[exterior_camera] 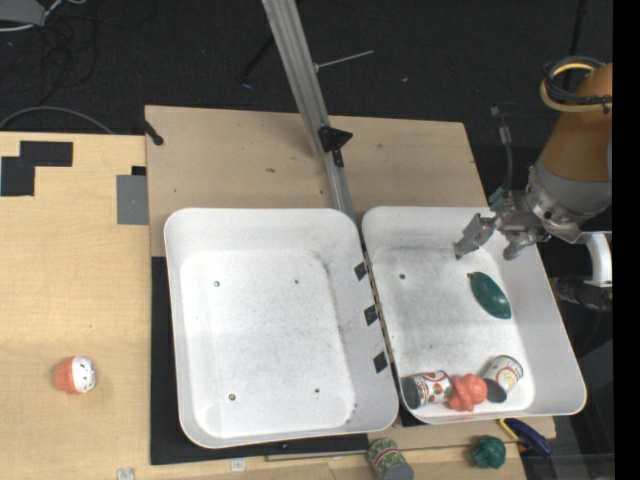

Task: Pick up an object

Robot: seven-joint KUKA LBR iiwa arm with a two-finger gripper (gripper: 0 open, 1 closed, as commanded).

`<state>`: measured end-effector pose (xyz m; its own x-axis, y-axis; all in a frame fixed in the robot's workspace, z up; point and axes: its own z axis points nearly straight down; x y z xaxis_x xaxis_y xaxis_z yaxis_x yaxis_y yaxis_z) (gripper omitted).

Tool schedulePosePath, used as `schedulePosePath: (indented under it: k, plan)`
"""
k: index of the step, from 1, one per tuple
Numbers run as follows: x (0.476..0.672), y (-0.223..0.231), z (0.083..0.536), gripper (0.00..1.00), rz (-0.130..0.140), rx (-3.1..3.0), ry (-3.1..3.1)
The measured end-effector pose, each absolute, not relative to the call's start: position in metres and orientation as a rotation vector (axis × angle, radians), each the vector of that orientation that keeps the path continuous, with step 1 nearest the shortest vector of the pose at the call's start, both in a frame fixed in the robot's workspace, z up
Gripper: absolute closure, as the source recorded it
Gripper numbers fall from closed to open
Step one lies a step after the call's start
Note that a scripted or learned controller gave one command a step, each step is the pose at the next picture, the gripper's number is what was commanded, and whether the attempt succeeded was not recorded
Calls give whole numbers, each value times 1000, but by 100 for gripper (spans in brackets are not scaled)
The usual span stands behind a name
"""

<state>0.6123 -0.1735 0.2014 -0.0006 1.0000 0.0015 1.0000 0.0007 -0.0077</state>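
Jaws spread, nothing between them: the two fingers show as separate prongs at the upper right of the right bin, with bare bin floor visible in the gap.

Left to right. On the desk (60, 268) at far left lies a small orange-and-white ball (74, 375), well apart from both bins. The left bin (180, 230) carries no objects. The right bin (470, 218) carries four: a red-and-white can (428, 388) on its side near the lower rim, a red toy (465, 393) touching it, a second can (502, 376) just beside the toy, and a dark green oval object (490, 295) lying alone in the upper right part of the floor. The gripper (499, 240) hangs just above that object in this view.

Controlling relation: the green object is the nearest candidate, lying just below and very slightly left of the jaws as seen from above. Its long axis runs on a diagonal, upper left to lower right. In my judgement a short descent towards it would suffice, with the fingers set across the narrow width; the clustered three at the lower rim look the harder pick.
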Motion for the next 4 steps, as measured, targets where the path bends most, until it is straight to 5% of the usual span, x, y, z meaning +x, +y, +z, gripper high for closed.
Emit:
schedulePosePath:
  k: [2,3,4]
  plan:
    - [601,-173,91,0,4,-2219,-2217]
    - [601,-174,103,100,3,-2225,-2214]
    - [612,-173,157,100,-3,-2223,-2224]
